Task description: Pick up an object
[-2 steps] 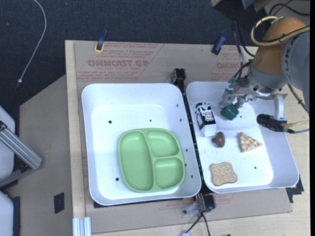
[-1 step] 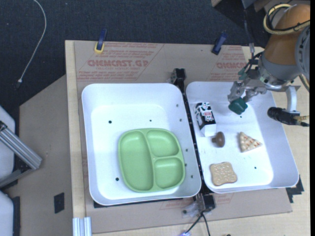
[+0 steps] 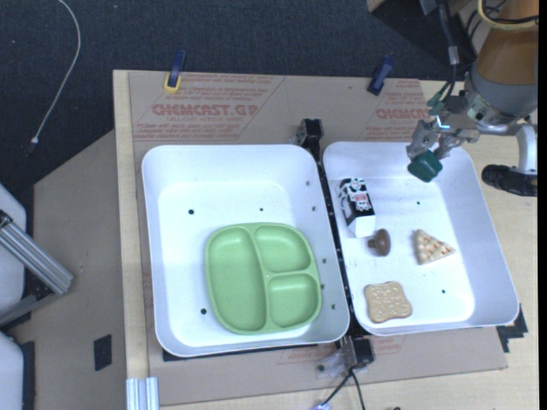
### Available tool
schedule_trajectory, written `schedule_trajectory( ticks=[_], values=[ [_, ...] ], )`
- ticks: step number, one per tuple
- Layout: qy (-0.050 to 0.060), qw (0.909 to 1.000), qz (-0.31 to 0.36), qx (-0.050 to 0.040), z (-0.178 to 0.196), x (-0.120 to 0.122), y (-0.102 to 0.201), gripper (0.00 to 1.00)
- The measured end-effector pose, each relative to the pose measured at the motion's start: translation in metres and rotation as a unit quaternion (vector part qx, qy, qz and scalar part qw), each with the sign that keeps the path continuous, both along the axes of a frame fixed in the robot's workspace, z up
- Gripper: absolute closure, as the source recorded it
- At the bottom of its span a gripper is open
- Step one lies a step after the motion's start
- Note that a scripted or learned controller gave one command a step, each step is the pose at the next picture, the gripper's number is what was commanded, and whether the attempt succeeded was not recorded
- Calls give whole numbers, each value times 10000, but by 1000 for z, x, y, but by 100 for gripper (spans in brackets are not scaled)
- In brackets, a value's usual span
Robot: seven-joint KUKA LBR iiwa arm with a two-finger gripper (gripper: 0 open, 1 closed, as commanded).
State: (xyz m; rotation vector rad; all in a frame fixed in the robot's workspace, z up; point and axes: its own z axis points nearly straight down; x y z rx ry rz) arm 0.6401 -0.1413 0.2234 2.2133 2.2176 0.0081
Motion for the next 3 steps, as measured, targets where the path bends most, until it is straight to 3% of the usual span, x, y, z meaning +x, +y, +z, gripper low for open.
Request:
schedule_trajectory(
  ticks=[1,2,3],
  values=[
    [8,10000,-3,1,48,1,0,100],
    [53,10000,20,21,50,1,53,100],
    [70,10000,18,23,28,-9,107,100]
  ],
)
